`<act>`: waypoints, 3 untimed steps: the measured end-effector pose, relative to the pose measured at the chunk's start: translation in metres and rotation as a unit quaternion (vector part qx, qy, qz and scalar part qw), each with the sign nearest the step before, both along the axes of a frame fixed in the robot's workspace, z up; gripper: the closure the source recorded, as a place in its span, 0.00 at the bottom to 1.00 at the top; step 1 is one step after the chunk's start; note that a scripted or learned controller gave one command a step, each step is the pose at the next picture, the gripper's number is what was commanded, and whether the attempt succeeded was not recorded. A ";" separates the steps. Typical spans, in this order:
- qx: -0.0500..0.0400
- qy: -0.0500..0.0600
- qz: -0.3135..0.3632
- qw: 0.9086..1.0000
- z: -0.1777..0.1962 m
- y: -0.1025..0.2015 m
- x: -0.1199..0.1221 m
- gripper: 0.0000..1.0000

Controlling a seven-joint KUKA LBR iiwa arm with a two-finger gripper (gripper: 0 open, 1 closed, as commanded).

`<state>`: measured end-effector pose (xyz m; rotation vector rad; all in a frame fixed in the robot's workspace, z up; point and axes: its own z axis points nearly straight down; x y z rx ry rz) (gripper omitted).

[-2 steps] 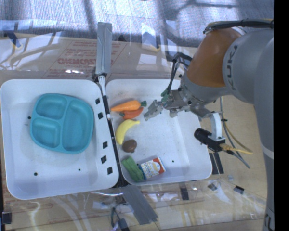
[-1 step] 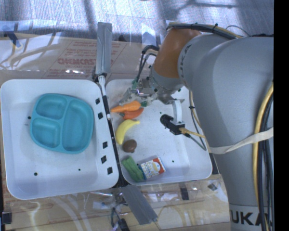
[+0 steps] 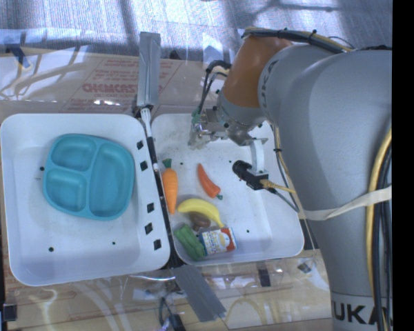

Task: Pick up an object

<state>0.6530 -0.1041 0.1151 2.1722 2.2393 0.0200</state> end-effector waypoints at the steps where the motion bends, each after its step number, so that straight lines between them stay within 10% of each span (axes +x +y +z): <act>1: 0.000 0.001 0.000 1.000 -0.001 0.000 0.000 0.00; 2: 0.002 0.013 0.023 1.000 -0.023 -0.004 -0.071 0.00; 3: 0.002 0.013 0.089 0.996 0.087 0.011 -0.163 0.00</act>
